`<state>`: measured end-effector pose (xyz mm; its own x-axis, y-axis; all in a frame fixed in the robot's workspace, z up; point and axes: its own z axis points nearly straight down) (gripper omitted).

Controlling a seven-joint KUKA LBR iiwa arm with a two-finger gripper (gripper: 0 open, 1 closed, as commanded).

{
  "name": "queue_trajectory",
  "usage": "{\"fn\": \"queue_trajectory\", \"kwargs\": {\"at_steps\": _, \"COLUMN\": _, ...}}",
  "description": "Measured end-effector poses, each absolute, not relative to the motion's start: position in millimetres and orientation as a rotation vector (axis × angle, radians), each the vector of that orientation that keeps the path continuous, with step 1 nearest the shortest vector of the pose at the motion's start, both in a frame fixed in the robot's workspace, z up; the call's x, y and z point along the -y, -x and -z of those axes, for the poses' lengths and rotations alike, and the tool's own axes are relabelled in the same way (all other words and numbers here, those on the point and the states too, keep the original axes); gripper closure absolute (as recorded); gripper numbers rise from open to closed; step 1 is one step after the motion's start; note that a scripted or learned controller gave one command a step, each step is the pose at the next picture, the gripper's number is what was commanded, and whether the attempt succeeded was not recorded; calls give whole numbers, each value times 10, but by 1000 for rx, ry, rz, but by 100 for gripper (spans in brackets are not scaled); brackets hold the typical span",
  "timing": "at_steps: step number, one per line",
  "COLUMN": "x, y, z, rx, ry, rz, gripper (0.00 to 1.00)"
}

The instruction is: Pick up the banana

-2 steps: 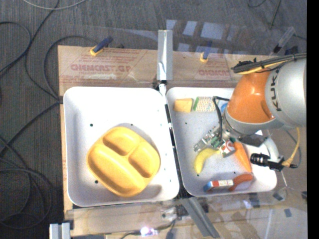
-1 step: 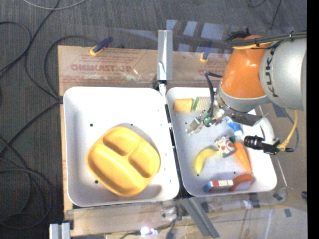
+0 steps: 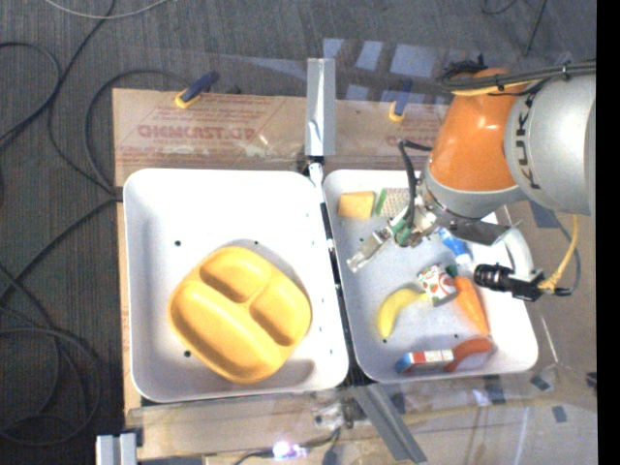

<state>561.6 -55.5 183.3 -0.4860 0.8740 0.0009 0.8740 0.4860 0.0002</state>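
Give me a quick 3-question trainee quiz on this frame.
1. True or false: the banana lies in the left bin.
2. Which is nearest the banana? A) yellow tray B) carrot C) small carton
3. Fill in: the end effector hangs over the ____ bin.

Key
1. False: it lies in the right bin.
2. C: the carton sits right beside the banana's upper end.
3. right
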Motion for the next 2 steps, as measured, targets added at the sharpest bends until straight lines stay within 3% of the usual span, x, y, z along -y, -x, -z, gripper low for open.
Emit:
{"fn": "queue_trajectory", "kwargs": {"at_steps": 1, "x": 1078, "y": -4984, "z": -1373, "rx": 2732, "ry": 1547, "rz": -3, "gripper": 0}}
{"fn": "queue_trajectory", "kwargs": {"at_steps": 2, "x": 1101, "y": -5015, "z": -886, "rx": 2396, "ry": 2041, "rz": 9, "gripper": 0}}
